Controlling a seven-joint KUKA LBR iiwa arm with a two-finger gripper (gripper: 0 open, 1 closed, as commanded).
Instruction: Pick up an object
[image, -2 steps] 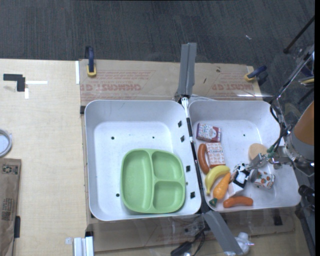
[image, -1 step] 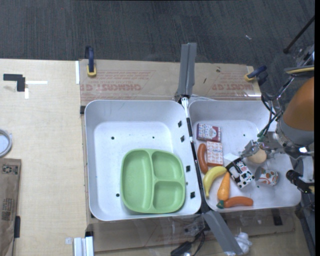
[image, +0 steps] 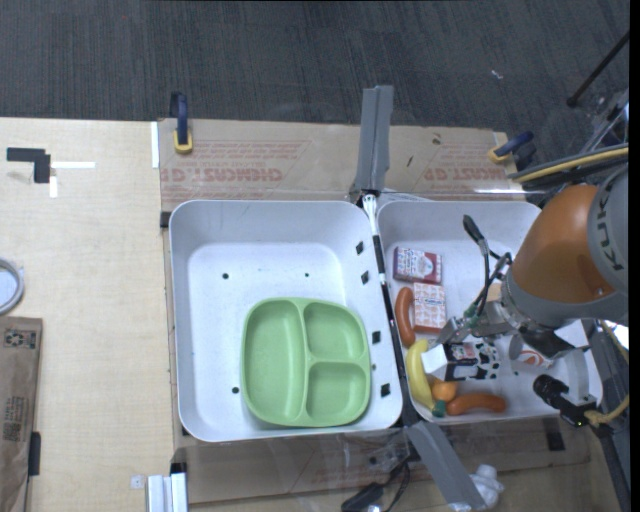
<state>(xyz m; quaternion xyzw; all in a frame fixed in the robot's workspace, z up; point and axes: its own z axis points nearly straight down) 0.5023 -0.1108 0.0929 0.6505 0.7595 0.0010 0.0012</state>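
Gripper low in right bin, just above banana and carrot. Fingers: cannot tell. Green plate in left bin.

Red print runs along the cardboard strip just behind the left bin, upside down and mirrored, too blurred to read with confidence. White letters "KU" show on the arm's grey housing beside the orange band.
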